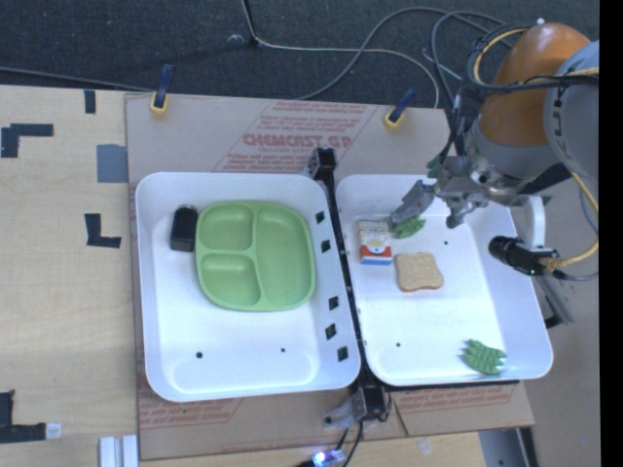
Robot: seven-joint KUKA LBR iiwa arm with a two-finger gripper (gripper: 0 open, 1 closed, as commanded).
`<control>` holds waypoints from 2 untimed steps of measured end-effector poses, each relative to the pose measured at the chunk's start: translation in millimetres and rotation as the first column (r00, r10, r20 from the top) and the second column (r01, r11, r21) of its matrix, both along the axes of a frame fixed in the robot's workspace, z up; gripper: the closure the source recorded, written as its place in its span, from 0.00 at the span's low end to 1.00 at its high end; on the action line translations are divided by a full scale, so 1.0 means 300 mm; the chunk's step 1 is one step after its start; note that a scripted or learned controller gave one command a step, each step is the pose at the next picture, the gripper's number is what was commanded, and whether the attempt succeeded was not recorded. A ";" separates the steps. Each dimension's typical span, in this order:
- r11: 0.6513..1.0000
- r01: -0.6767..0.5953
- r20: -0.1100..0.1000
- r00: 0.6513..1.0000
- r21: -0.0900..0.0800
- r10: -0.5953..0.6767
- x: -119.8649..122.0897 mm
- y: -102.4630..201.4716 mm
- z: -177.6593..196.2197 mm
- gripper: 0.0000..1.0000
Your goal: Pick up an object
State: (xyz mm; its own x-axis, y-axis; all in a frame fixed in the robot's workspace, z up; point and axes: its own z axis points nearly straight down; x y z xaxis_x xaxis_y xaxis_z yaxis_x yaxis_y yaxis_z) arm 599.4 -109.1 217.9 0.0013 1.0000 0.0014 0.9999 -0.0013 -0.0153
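Cardboard-topped bench (292,139), two white bins. Left bin (161,339): green divided plate (256,256), small black object (183,229) touching its left edge. Right bin (506,305): small carton (375,242), toast slice (419,272), green leafy piece (484,357) in near corner. Gripper (433,207) above carton; jaws apart, one fingertip at another green piece (411,227).

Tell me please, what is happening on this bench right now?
A grey and orange robot arm reaches in from the right over the right bin. Its tool is low, at a small green item near the bin's far side. Beside it lie a small carton, a slice of toast and a green leafy piece. The left bin holds a green divided plate and a black object.
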 end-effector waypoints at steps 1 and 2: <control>1.000 -0.003 0.014 1.000 -0.001 0.003 0.009 0.001 0.027 0.00; 1.000 -0.003 0.009 1.000 -0.002 0.003 0.016 0.014 -0.184 0.00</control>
State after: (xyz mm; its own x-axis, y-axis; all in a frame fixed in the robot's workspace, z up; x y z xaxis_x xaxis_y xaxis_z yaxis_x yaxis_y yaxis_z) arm 604.2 -104.8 162.7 -0.0017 1.0000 -0.0004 1.0000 0.0017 -0.0060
